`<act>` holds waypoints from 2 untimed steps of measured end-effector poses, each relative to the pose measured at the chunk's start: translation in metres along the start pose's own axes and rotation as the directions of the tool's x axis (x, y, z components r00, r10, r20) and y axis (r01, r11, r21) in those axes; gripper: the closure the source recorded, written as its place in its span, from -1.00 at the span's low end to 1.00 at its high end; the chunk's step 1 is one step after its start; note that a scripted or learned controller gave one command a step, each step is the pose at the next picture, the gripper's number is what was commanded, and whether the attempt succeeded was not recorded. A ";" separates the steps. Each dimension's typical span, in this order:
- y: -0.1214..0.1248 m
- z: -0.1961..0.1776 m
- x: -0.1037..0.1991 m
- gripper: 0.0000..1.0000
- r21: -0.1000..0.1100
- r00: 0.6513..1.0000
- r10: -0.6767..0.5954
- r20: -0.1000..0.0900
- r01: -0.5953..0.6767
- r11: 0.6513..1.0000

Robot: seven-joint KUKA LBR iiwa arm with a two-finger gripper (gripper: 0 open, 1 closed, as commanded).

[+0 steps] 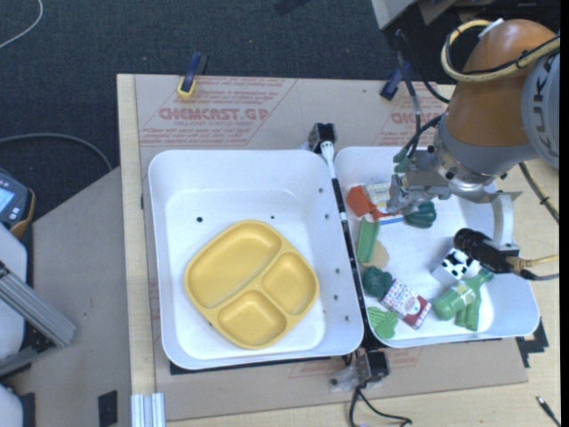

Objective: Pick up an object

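Two white bins sit side by side, and judging by how things lie, the pick is not yet done. Lowest in the frame, the left bin (169,194) holds a yellow divided plate (252,280) lying flat. In the right bin (524,314), along the lower edge, a red and white packet (404,301) lies just beside a green toy (462,302), with a black and white block (455,264) right above them. Higher up, a dark green piece (377,281) and a long green piece (366,241) lie near the divider. Toward the upper right, the gripper (411,198) hangs low over an orange item (360,201) and a teal item (420,213). Nothing shows plainly between its fingers, and whether they stand wide or narrow I cannot tell. Any of these toys could serve; closing and lifting seem to be left.
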State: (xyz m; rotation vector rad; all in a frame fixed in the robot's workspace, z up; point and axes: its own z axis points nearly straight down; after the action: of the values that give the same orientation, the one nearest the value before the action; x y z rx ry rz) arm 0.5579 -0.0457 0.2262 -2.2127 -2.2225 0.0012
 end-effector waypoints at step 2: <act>-0.058 0.009 0.038 1.00 0.001 1.000 0.005 0.001 -0.005 1.000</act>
State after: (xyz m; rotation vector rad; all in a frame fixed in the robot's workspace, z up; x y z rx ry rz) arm 0.4992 -0.0078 0.2177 -2.2186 -2.2175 0.0034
